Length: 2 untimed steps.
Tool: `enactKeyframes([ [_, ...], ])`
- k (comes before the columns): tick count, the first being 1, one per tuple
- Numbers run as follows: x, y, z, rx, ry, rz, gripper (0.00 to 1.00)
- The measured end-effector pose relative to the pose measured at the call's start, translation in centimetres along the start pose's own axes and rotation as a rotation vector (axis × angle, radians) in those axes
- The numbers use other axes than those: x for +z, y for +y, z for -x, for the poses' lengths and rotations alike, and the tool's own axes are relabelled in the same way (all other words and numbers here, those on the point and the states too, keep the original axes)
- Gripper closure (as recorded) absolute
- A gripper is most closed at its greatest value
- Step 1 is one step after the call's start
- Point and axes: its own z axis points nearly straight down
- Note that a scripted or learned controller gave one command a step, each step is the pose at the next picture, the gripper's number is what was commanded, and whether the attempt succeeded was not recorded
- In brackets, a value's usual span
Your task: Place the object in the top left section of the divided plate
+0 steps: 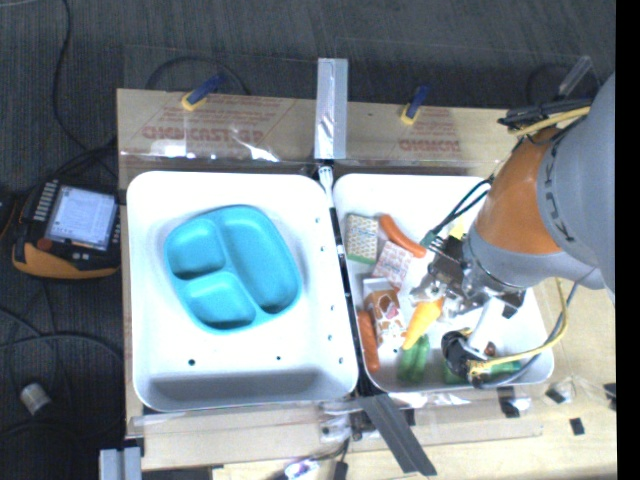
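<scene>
Two bins side by side on the bench

The divided plate [232,265] lay in the left bin [150,368]; toy foods [395,298] crowded the right bin's [440,190] left edge.

Two white bins: the left bin [150,358] carries one blue divided plate [232,265] with three sections. The right bin [520,373] carries a heap of toy food, among it one hot dog [403,237], one yellow corn cob [421,319], one green vegetable [413,359] and two small packets [362,235].

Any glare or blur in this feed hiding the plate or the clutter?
Camera view: the blue divided plastic plate is evenly lit and sharp; the glossy white left bin carries only soft sheen; the right white bin holds small, slightly soft clutter, partly covered by the grey arm's gripper.
</scene>
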Motion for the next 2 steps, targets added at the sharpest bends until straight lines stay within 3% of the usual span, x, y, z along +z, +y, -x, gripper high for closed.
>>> enactKeyframes([
  [1, 0.0, -2.1, -9.8, -0.069, 0.002, -0.001, 1.0],
  [2, 0.0, -4.6, -16.0, 0.028, -0.001, 0.0, 1.0],
])
